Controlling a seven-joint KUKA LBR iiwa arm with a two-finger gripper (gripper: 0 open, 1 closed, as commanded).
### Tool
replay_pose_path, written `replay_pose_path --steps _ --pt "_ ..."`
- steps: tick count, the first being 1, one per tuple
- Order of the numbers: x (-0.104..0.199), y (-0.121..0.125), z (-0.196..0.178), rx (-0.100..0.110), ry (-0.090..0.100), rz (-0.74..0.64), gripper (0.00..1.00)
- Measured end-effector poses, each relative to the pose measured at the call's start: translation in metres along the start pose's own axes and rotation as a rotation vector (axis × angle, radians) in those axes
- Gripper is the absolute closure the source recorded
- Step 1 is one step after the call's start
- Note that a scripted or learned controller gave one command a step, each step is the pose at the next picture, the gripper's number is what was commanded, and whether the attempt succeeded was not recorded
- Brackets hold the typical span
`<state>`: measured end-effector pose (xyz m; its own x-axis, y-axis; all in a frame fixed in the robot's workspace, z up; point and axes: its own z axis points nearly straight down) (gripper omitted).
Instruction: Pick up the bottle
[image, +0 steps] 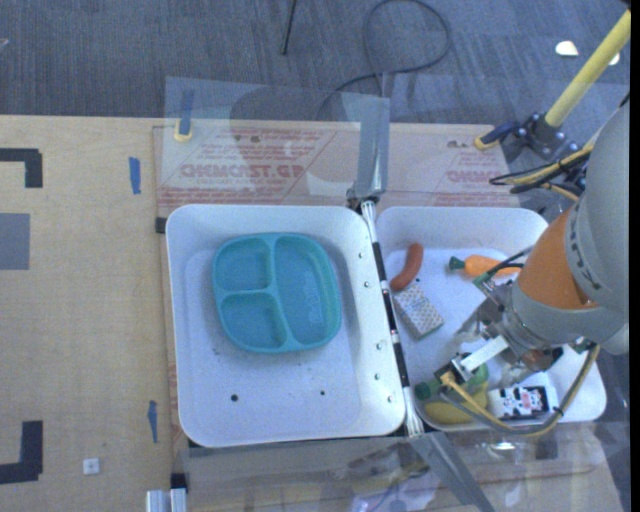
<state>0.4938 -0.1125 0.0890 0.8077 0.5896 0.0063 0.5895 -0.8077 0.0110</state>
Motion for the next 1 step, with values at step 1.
replay_pose_path --steps 1 --pt "0.0003 -0.0181 -0.0006 0.0 0.002 -0.442 0.0"
